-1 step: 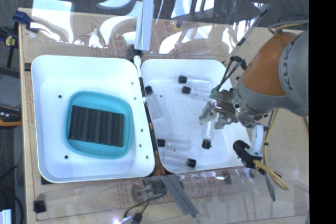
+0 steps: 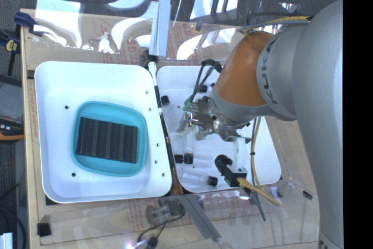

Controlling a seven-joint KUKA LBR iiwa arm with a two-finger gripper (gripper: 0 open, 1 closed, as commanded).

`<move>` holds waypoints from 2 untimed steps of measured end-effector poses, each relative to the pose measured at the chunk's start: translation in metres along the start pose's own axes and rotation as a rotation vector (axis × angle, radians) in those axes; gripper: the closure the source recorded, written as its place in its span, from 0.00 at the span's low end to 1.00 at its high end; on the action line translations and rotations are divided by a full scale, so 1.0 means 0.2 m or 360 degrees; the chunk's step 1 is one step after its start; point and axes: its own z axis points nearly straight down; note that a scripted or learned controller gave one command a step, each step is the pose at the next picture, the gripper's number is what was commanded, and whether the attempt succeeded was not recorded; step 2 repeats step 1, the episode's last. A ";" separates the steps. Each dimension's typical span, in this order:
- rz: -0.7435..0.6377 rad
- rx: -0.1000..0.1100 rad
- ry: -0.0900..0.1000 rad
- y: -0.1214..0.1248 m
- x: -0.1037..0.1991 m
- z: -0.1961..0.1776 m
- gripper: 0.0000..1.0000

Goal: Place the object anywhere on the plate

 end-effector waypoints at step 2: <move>0.0003 -0.0001 0.0000 0.00 0.00 0.00 0.00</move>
